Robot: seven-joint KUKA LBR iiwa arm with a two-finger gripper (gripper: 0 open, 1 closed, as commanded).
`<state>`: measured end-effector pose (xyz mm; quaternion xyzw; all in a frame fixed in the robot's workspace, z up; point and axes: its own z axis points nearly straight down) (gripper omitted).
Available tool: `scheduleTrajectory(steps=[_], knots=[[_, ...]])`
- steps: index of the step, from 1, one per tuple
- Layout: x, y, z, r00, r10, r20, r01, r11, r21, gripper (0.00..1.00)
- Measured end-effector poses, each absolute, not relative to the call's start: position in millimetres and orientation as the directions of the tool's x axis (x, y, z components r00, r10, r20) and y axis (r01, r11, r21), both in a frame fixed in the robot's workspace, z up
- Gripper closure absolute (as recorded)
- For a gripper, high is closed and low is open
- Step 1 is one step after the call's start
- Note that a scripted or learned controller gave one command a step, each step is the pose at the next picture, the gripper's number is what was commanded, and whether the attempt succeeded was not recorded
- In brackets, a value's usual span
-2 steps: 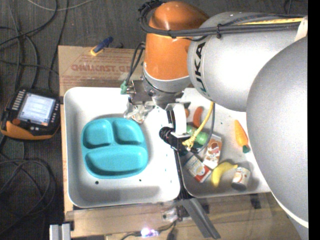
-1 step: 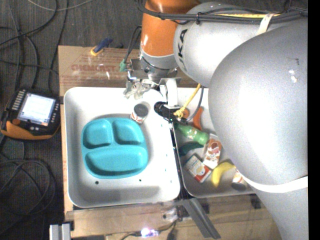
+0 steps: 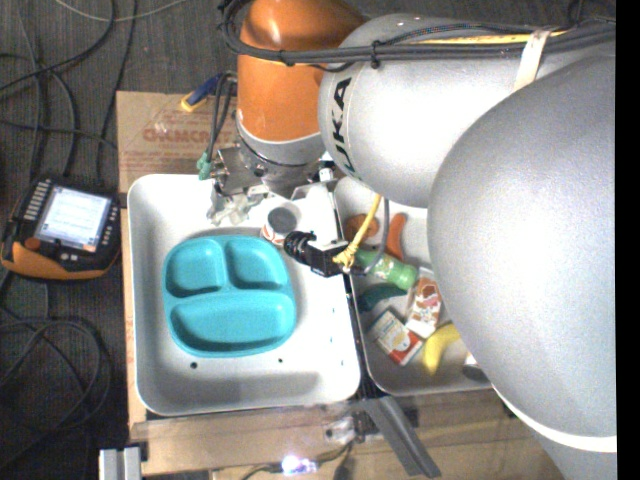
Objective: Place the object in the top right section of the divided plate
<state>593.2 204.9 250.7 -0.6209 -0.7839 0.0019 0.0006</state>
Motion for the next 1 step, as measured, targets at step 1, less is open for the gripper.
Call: scheduleTrajectory(steps=[1], knots=[[583.0,225.6,241.5,-0.751,0.660,0.001,0.660,0.751,-0.001,1.00]])
